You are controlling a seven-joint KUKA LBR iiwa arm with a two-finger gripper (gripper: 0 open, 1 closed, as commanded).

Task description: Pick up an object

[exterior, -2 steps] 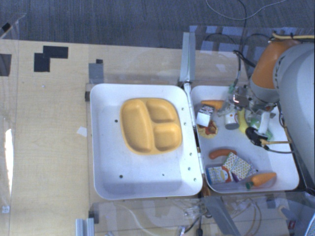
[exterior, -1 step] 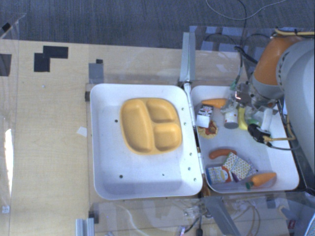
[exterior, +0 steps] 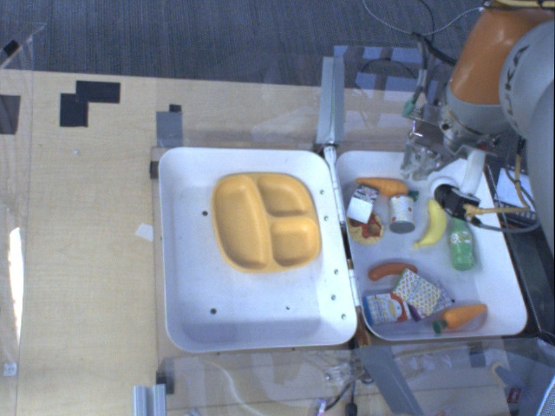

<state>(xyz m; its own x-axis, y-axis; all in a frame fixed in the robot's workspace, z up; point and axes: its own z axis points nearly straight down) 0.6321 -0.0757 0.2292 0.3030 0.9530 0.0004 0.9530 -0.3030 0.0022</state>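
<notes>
Orange and slim, the toy carrot [exterior: 382,185] lay at the far end of the right bin [exterior: 512,306], its long axis running across the view from left to right, almost level. The gripper [exterior: 422,161] hung just above and to the right of it, over the bin's far rim, so the carrot lay down and to the left of the pincer. How wide the pincer stood could not be told; the metal parts blurred together there, and nothing could be seen held.

Just beside the carrot sat a small grey can [exterior: 401,214] and a white carton [exterior: 361,206], both nearer the camera, with a yellow banana [exterior: 432,224] to their right. To my judgement the carrot was the nearest target, and a short drop toward the left would have set the pincer across its narrow width.

The left bin [exterior: 186,319] held a yellow divided tray [exterior: 264,221], well apart from the arm.
</notes>
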